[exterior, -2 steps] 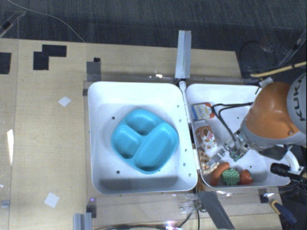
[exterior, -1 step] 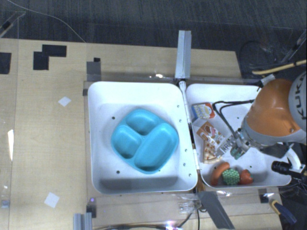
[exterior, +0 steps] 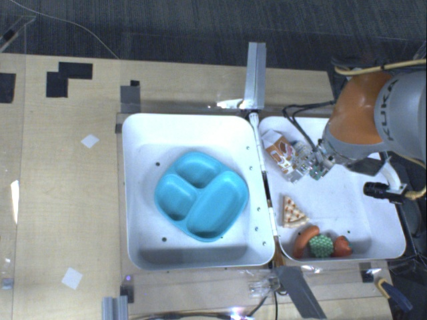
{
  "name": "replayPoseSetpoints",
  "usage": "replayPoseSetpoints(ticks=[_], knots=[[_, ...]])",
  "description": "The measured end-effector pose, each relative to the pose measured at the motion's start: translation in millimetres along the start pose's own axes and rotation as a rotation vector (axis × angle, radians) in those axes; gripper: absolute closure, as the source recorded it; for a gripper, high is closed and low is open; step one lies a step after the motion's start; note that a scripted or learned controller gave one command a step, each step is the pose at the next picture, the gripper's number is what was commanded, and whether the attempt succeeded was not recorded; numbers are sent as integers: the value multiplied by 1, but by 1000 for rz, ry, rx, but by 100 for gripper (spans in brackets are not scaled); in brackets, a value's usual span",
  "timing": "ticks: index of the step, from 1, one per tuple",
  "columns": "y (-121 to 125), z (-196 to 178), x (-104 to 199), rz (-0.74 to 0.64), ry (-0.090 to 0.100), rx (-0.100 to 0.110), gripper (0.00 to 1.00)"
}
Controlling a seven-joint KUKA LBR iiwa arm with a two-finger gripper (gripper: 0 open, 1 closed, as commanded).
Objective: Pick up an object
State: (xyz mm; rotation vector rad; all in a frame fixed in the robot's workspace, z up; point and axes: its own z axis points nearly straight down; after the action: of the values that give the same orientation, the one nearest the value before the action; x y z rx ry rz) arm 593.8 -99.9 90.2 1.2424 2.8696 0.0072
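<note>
The bench is pale wood, with black patches near its upper left corner and small pale squares on its left side. On it sit two white bins, side by side and touching along a shared edge.

The left bin holds a blue dish with three compartments, lying flat near the bin's middle and clear of the walls.

A grey metal post stands at the top of the seam between the bins.

The right bin holds several small things. A packet in white, brown and red lies in its upper left corner, close to the seam. Below it, apart from the packet, lies a pizza slice, a triangle with its tip pointing up. Near the bin's lower edge three toys sit in a row, touching: an orange sausage, a green ball and a red piece.

The tool hangs low over the upper part of the right bin, just right of the packet and seemingly touching its edge. Whether it is open or closed cannot be told, and nothing can be seen held in it. Behind it the arm runs off to the right, with its orange band above the wrist and black cables looping around it.
</note>
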Motion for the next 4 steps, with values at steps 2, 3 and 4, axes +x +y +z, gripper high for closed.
replayPoseSetpoints(ticks=[2, 3, 4], knots=[[-19, -5, -28, 608, 4, 8, 100], [19, 1, 3, 725, 2, 2, 100], [56, -96, 23, 857, 4, 10, 100]])
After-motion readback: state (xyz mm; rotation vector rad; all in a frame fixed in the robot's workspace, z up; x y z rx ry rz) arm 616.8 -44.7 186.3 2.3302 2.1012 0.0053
